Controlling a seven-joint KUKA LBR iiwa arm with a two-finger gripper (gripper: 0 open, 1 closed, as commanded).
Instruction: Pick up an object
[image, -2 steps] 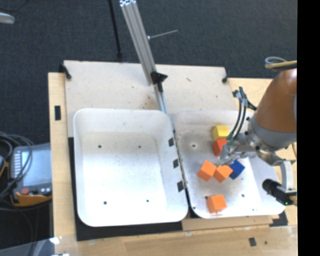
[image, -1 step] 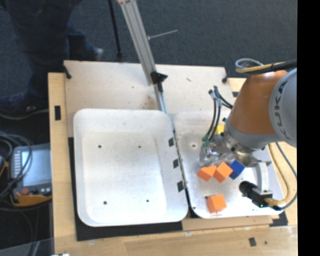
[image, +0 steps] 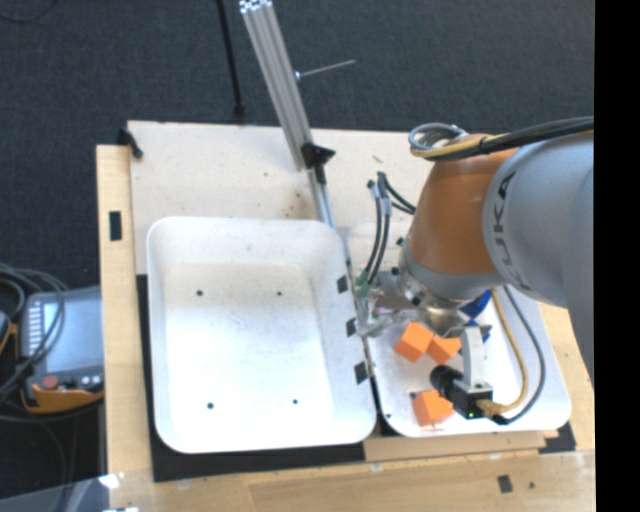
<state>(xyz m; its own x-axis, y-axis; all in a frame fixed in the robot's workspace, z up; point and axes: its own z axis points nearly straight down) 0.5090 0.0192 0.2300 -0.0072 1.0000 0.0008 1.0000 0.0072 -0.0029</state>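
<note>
The grey arm with its orange band reaches down over the right bin. Its wrist covers most of that bin, and the gripper sits low near the bin's left wall. An orange block lies just right of the gripper, with a yellow-orange piece touching its right side. Another orange block rests nearer the front of the bin. A blue object peeks out from under the wrist. I see nothing held between the fingers.
The left bin stands beside the right one, its wall close to the gripper. A slanted aluminium bar rises at the back. A black and white fitting with cables hangs over the right bin's front.
</note>
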